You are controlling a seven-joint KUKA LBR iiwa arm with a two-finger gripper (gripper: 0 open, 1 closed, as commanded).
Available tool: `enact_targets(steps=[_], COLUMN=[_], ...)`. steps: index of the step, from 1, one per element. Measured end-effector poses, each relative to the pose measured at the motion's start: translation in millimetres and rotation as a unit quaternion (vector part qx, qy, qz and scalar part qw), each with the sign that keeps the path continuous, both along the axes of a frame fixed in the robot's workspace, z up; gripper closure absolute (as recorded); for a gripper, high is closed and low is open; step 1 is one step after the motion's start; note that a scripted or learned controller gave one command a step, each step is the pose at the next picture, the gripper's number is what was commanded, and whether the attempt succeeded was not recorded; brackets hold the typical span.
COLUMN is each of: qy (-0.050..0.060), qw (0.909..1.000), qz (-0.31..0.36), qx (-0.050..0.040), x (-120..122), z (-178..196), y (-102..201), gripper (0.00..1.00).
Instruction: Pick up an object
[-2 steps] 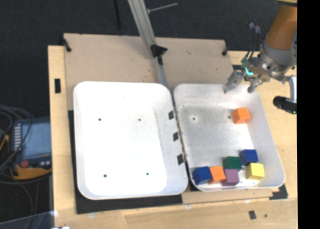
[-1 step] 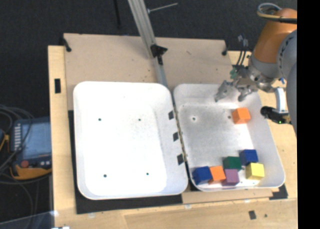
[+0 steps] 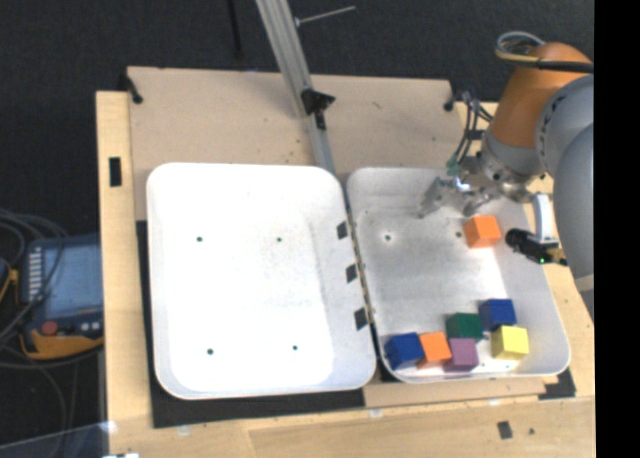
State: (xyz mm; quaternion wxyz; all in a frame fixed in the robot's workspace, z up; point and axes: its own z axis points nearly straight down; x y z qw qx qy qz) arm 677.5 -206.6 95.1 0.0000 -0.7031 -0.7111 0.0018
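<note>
The right bin (image 3: 420,276) holds several small coloured cubes. An orange cube (image 3: 482,231) lies alone near the bin's upper right. The gripper (image 3: 452,194) hangs over the bin's top right part, just up and to the left of that orange cube, and the grey arm with its orange band (image 3: 525,106) reaches in from the right. I see nothing clearly held in the gripper. Along the bin's near edge sit a blue cube (image 3: 404,349), a second orange cube (image 3: 435,346), a purple cube (image 3: 463,353), a green cube (image 3: 464,326), another blue cube (image 3: 497,313) and a yellow cube (image 3: 510,342).
The left bin (image 3: 245,276) lies beside the right one, with small black clips between them. A slanted metal pole (image 3: 290,56) rises behind the bins. A pendant with cables (image 3: 55,291) rests off the bench at the left.
</note>
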Motion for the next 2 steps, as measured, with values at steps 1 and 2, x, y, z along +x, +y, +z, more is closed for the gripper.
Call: enact_targets(steps=[1, 2], qy=[-0.004, -0.006], qw=[1.0000, 1.0000], qz=[0.003, -0.001], qx=[-0.0033, -0.0001], x=[2.3, 2.3], z=[16.1, 82.4], y=[-1.8, -3.7], gripper=[1.00, 1.00])
